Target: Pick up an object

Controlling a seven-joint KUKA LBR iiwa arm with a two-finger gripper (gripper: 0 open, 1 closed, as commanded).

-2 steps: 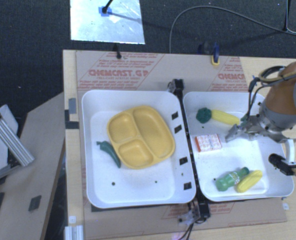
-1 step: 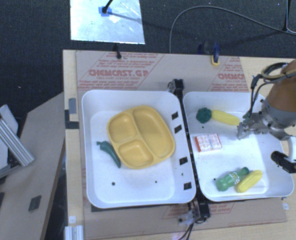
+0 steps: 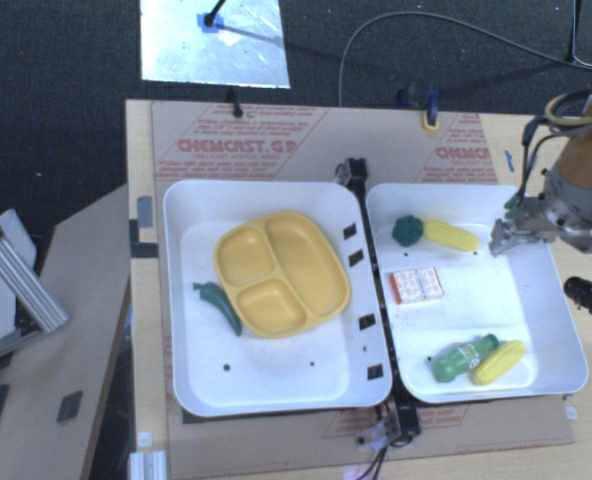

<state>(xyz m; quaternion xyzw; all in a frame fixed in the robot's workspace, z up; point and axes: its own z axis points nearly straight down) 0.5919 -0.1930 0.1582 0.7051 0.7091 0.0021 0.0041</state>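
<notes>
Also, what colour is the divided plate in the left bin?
Yellow. The divided plate shows plainly in the camera view, lying in the left bin.

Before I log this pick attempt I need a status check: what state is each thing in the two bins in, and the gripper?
Yellow divided plate: flat in the left bin, compartments bare.
Green pepper: lying against the plate's left rim.
Corn cob: on its side, right bin.
Green round vegetable: touching the corn's left end.
Red-and-white packet: lying flat.
Green bottle: on its side.
Yellow piece: lying against the bottle.
Gripper: over the right bin's right side, holding nothing visible.
</notes>
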